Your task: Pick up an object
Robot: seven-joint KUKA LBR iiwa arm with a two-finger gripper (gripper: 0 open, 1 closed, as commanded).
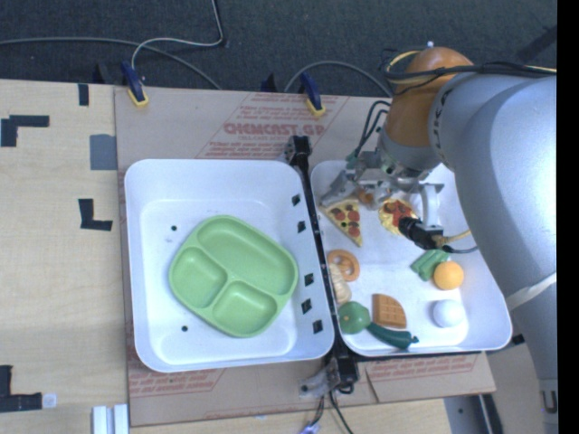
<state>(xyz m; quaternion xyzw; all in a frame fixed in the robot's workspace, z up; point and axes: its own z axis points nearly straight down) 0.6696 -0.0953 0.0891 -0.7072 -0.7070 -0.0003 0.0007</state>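
Camera view: arm entered from 3 o'clock; gripper (384, 188) hung low over right bin (479, 328), at its 12 o'clock end. Claw state could not be told. Pizza slice (346, 221) lay just beside gripper at 7 o'clock, second pizza piece (395, 213) at 5 o'clock. Left bin (145, 242) held green divided plate (233, 275).

Step judged: approach, nothing visibly grasped. Next move called for centring over 1 slice, then descending.
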